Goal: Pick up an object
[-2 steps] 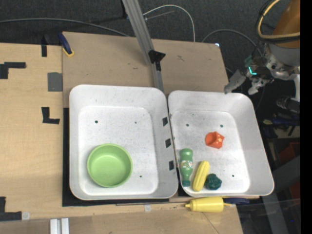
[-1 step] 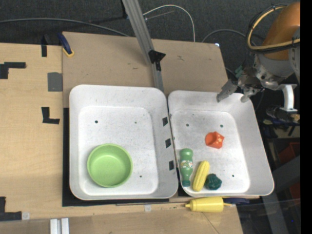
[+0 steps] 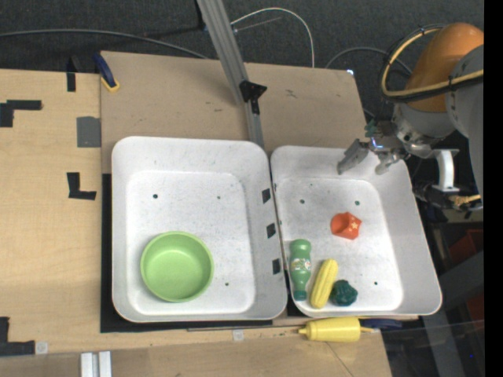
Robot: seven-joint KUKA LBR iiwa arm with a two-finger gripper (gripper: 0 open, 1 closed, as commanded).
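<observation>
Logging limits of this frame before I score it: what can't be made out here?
- Arm, camera view: cut off by the right edge beyond the orange band.
- Dark green object: too small to identify.
- Yellow bottle: below the right bin, far end unclear.

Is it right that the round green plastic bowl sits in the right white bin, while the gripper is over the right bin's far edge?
Not quite. The camera view shows the round green plastic bowl in the left white bin, not the right white bin. The gripper is indeed over the right bin's far edge.
</observation>
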